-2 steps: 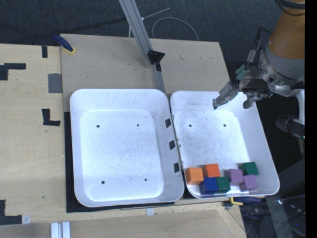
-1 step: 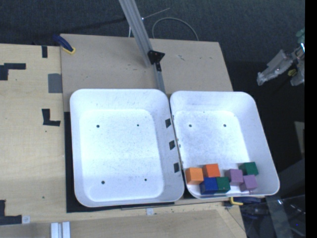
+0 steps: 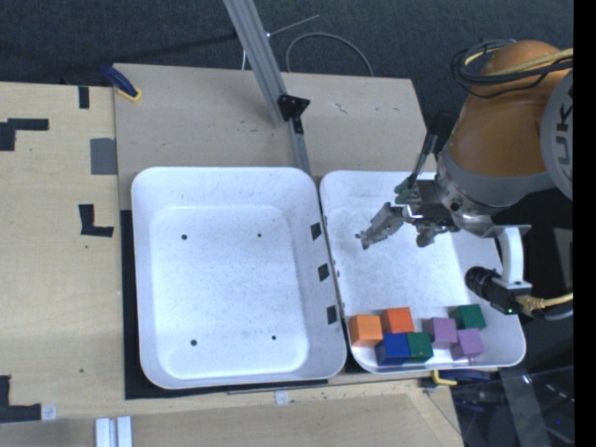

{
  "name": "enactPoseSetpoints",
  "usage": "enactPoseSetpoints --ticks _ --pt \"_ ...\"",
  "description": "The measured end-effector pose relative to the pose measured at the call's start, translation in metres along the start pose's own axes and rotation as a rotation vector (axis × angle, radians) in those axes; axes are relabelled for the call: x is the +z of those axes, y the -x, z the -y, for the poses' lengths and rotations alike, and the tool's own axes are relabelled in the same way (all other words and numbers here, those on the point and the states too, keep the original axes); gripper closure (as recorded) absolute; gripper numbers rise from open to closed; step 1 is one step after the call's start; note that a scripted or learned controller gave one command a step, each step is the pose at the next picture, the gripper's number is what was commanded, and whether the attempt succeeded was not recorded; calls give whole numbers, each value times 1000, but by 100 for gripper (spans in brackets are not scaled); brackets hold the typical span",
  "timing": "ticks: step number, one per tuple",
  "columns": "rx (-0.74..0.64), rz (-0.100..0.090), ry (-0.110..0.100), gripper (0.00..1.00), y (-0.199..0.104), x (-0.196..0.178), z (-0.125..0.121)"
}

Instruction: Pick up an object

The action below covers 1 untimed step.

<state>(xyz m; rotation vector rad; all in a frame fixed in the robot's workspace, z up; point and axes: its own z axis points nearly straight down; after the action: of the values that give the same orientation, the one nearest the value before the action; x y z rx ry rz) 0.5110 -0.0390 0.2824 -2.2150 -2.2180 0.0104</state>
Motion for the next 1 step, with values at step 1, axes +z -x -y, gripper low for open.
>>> enactPoseSetpoints --ticks 1 --pt "1 2 18 0 26 -176 24"
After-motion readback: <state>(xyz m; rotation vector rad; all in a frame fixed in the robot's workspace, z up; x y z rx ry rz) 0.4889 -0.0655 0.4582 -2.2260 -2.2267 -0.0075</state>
